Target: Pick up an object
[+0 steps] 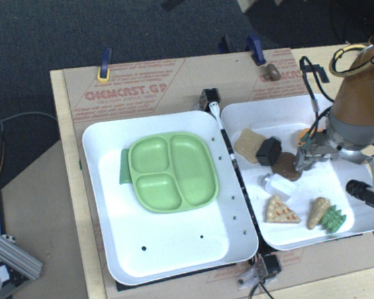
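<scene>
Arm (361,107) reaches from right, gripper (304,158) low over right bin (357,216)

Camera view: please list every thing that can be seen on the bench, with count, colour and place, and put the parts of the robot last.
bins: 2, white, side by side on the bench
divided plate: 1, light green, in the left bin
tan slice: 1, tan, right bin, upper left
black block: 1, black, right bin, beside the tan slice
brown round piece: 1, dark brown, right bin, next to the hand
pizza wedge toy: 1, yellow-orange, right bin, lower part
green toy: 1, green, right bin, lower right
clamps: 2, blue, one with a yellow tip, far edge of the board
hand: 1, grey, low over the right bin
arm: 1, grey with orange band, reaching in from the right
</scene>
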{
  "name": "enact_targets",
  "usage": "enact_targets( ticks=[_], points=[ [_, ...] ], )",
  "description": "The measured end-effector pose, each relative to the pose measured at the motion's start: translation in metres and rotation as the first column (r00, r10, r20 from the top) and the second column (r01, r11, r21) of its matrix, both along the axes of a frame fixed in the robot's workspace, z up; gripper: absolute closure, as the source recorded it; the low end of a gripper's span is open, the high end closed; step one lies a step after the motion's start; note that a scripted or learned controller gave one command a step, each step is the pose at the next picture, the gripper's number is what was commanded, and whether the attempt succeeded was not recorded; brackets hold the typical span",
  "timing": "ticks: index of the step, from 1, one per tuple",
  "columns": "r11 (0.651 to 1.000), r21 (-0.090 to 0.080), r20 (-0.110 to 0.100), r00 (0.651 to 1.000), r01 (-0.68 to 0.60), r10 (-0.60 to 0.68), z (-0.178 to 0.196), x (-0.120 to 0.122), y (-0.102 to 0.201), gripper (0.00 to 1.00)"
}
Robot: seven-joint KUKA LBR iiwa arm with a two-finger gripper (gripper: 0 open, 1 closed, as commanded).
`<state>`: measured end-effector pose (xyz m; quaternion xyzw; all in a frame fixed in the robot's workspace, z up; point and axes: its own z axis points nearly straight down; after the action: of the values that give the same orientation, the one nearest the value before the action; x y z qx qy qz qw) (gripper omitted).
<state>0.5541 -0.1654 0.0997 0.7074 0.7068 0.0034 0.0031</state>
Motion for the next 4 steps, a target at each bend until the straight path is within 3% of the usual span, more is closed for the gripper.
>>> enact_targets(
  ticks=[2, 3, 4],
  points=[
    [1.000, -0.003, -0.003, 1.000, -0.002, 0.002, 0.109, 0.002, -0.004, 1.00],
    [1.000, -0.002, -0.005, 1.000, -0.002, 0.002, 0.126, 0.003, -0.004, 1.00],
    [1.000, 0.002, -0.011, 1.000, -0.006, 0.006, 0.117, 0.006, 0.049, 1.00]
  ],
)
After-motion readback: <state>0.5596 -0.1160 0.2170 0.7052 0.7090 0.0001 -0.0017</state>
